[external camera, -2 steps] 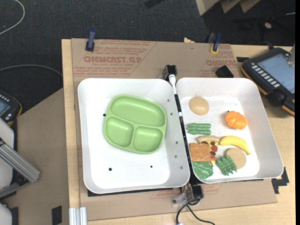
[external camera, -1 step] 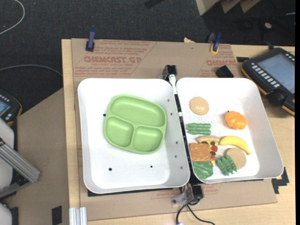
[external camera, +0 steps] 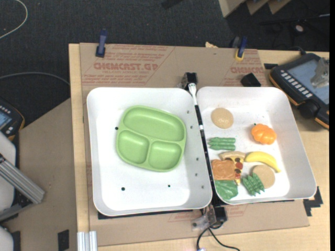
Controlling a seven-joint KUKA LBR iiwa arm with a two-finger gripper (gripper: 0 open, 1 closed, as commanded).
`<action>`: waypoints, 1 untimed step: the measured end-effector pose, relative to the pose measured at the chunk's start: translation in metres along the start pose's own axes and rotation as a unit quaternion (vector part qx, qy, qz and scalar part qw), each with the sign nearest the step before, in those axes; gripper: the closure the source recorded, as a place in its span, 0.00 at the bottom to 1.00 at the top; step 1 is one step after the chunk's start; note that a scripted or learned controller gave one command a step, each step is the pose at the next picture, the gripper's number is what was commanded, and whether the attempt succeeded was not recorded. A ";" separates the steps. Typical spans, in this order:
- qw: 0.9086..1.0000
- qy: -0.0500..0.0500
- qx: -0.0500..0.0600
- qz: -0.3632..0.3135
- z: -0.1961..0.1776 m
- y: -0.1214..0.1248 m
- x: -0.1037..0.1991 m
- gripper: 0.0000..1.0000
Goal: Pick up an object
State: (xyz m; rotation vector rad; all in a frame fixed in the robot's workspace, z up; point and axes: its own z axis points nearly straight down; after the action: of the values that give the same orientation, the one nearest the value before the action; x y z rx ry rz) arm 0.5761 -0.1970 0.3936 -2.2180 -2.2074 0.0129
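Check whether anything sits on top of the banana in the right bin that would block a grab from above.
Nothing visible lies on the banana. Its top is bare. It is crowded, though: the pizza slice sits at its left end and a round tan piece lies just below it, so fingers closing there may catch those neighbours.

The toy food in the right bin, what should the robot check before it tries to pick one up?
1. Toys to pick from: ok. The right bin holds a banana, an orange pumpkin, a tan cookie, green beans and more.
2. A toy standing free: ok. The pumpkin and the cookie each have bare bin floor around them.
3. Crowded toys: not ok. The toast, pizza slice and banana sit bunched near the front; harder to take just one.
4. Green tray: ok. It lies flat in the left bin, away from the toys.
5. Hand open and lined up: cannot tell.
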 end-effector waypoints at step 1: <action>1.000 0.000 -0.003 -0.003 0.113 0.069 -0.020 1.00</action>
State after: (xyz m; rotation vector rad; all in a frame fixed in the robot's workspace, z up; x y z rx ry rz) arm 0.6438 -0.2167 0.2795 -2.2145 -2.2171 0.0079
